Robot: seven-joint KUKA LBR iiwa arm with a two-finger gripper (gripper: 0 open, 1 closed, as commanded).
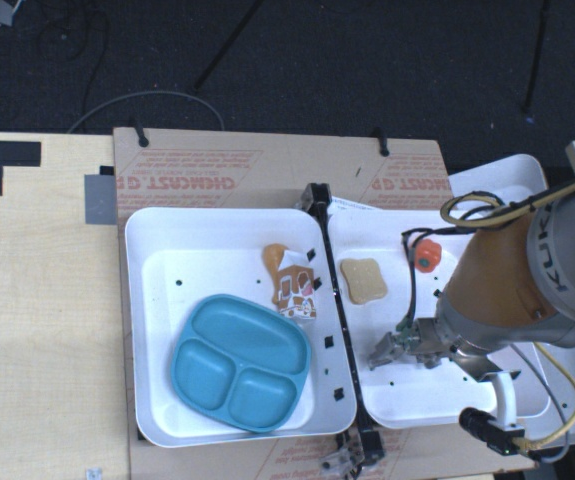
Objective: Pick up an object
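We lower our two-finger gripper point(385, 352) into the right white bin point(397, 413), jaws spread and gripping nothing; the flat tan bread-shaped slice point(364, 280) lies just beyond them, presumably our target.

Seen from a single fixed camera high above the bench point(37, 308), tilted down at a slant. Far edge of the bench toward the top of the frame, dark floor point(267, 38) with cables beyond it. Both white bins framed whole and side by side, left bin point(147, 268) near centre, right bin point(407, 408) toward the right. Arm point(507, 278) entering from the right edge, cut off by the frame. Set well back, wide enough to take in the cardboard sheet point(267, 173) under the bins.
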